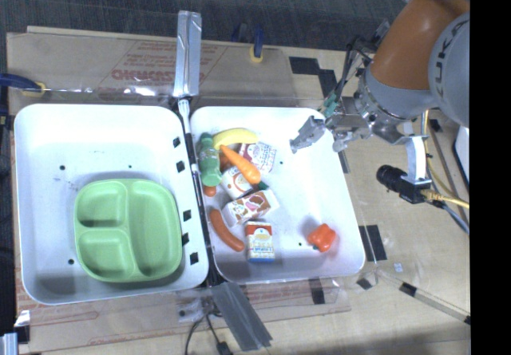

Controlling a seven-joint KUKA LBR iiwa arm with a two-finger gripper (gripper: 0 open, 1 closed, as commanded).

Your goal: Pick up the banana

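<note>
Two bins [48,118] sit on your desk: a green tray [126,229] at left, the banana [233,136] at the right bin's upper left, against a carrot [241,163]. You're approaching; next, move left and descend. At right, the fingers [306,135] hover over the bin's upper right corner, holding nothing; their spread I cannot tell.

A green divided plate [128,228] is lying in the left bin [48,130] below me. In the right bin [335,210], a carrot [240,164] is lying across small cartons [249,206] beside a green bottle [208,159] at the left wall. A sausage [226,230] and another carton [259,241] are sitting nearer, and a red pepper [322,237] is resting apart to the right.
</note>
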